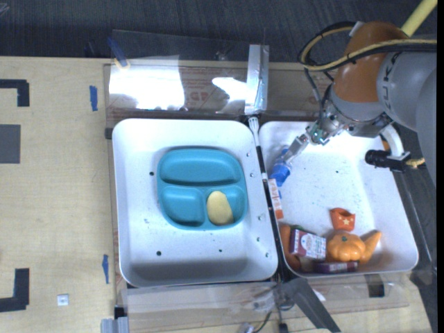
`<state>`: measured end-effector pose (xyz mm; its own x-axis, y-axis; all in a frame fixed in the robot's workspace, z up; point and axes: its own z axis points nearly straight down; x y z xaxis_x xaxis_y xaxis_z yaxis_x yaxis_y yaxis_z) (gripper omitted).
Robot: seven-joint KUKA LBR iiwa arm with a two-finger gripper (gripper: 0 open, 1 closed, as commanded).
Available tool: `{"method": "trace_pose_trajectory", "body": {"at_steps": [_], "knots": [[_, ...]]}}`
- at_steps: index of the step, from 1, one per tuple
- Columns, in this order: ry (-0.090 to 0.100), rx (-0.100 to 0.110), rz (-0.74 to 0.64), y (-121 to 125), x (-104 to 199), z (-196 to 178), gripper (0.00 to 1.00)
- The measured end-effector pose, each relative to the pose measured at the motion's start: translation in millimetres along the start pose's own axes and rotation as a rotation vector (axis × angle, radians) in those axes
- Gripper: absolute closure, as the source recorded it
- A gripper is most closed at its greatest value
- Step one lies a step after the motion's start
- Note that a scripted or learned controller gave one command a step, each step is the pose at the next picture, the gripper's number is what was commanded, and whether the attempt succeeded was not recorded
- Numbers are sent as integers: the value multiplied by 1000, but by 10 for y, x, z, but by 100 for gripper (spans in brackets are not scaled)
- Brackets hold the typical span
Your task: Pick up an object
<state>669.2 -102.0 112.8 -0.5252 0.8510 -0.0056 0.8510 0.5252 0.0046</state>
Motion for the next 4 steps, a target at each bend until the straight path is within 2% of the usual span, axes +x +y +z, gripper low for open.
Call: {"method": "trace_pose_trajectory", "body": {"at_steps": [1,2,3,4], "knots": [[14,19,-59,-69,1,252,0],[9,6,259,-17,22,269,0],[7,10,200,-35,7,270,0],[1,3,200,-17,-1,157,100]]}}
